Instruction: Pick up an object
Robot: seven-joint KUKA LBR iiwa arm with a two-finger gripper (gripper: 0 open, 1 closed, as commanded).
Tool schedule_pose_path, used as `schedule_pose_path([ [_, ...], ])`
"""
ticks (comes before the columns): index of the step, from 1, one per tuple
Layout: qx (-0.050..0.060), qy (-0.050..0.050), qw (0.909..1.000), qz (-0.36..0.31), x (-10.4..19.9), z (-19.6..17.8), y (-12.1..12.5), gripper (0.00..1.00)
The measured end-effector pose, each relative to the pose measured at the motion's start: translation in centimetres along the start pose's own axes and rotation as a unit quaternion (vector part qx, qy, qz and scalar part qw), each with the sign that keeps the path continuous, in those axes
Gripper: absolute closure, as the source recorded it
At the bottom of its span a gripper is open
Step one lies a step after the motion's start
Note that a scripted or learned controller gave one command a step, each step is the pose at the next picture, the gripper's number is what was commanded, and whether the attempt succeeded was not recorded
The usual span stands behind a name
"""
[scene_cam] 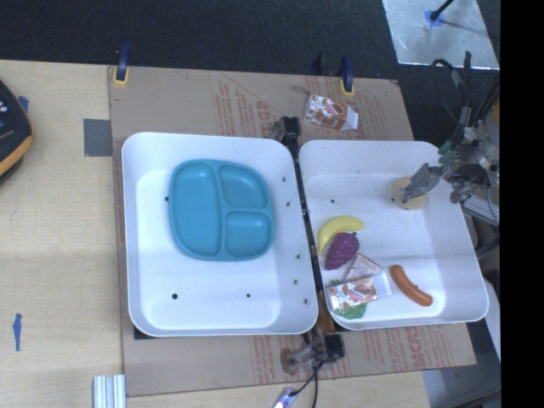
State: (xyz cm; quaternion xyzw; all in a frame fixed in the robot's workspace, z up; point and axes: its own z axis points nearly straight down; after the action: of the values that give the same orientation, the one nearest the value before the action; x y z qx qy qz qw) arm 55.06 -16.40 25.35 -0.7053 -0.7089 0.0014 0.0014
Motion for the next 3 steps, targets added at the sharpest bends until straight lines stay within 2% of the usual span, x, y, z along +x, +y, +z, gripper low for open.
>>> schedule_pose_path([
  [1, 0.0, 0.0, 1.0, 0.0, -4.8, 16.2, 4.5, 0.0],
  [2, -0.001, 0.0, 1.0, 0.0, -2.0, 16.1, 10.3, 0.0],
  [3, 0.0, 0.0, 1.0, -0.001, -2.0, 15.0, 10.3, 1.0],
])
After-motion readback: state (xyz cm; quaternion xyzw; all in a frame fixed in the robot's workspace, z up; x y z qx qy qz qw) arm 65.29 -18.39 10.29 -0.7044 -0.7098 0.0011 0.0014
